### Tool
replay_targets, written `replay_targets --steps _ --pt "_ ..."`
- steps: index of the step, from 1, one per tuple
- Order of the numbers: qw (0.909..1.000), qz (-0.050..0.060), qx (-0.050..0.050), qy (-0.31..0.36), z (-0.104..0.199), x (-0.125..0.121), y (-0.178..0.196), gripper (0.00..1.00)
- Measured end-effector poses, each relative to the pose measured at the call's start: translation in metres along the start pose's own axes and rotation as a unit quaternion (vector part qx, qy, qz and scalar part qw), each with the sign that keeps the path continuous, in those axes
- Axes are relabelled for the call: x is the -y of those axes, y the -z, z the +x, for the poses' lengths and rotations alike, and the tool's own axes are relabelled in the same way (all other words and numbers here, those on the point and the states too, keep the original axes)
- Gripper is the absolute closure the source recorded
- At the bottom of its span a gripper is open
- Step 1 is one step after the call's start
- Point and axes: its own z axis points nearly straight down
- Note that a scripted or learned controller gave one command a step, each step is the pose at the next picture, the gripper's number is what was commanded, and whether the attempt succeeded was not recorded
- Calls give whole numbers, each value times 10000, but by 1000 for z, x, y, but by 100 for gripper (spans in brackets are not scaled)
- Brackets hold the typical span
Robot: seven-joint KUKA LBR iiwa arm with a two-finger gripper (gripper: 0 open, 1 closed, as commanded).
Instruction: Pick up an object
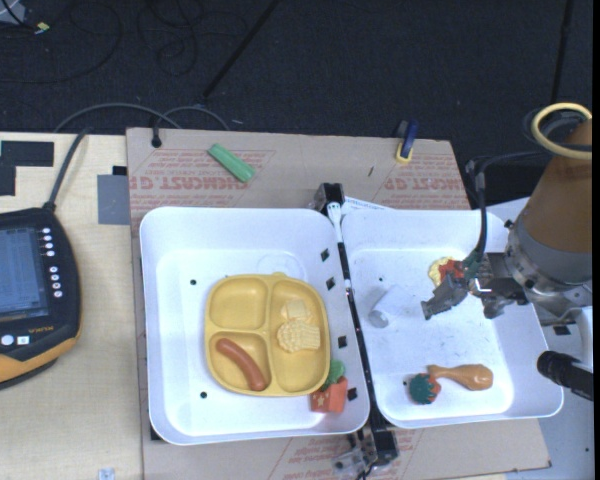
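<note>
My gripper [448, 298] hangs over the right bin [525, 398], near its upper middle, with the grey and orange arm [565, 208] coming in from the right. A small yellow and red toy [443, 268] lies right beside the gripper's far side; whether they touch is unclear. A tan drumstick [463, 376] lies near the bin's front, with a small green piece [421, 389] at its left end. A small grey piece [378, 317] rests at the bin's left.
The left bin [170, 268] holds a yellow divided plate [242, 303] with a sausage [242, 362] and corn [299, 336]. An orange and green toy [331, 393] lies at its front right corner. A tablet pendant [20, 288] sits far left. A green marker [230, 162] lies behind the bins.
</note>
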Motion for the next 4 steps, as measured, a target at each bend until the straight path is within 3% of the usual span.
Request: replay_targets --steps 1,2,4 --pt "10000 14 -4 -3 -1 0 10 100" --pt "10000 -17 -3 26 47 14 38 100" --pt "10000 -35 1 32 158 14 158 100"
